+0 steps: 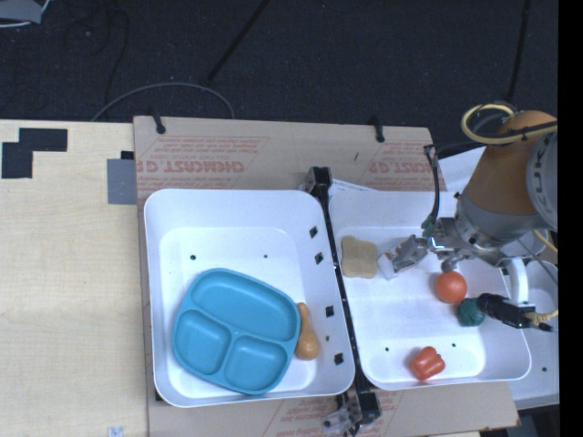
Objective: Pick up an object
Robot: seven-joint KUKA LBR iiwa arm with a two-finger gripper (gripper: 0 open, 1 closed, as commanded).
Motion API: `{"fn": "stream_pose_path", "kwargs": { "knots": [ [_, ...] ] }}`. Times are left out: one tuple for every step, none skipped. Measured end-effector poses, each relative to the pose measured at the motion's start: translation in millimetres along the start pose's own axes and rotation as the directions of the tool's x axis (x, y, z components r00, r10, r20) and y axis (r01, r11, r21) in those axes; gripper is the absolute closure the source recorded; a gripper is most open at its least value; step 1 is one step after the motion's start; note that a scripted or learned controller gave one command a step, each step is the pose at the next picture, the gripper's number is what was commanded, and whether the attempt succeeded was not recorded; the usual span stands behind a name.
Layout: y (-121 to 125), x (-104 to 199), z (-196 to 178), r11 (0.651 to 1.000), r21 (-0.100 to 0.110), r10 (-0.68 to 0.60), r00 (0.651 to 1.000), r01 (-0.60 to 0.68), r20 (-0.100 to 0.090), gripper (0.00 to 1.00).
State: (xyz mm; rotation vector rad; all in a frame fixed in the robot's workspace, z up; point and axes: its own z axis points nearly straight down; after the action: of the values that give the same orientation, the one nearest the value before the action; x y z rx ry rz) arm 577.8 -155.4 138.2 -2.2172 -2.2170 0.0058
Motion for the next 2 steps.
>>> {"fn": "stream_pose_path", "kwargs": {
  "knots": [
    [0,1,52,1.0,-0.002,0.0,1.0,0.0,-0.001,0.0],
    [0,0,40,1.0,-0.003,0.002,1.0,-0.002,0.0,1.0]
  ]
}}
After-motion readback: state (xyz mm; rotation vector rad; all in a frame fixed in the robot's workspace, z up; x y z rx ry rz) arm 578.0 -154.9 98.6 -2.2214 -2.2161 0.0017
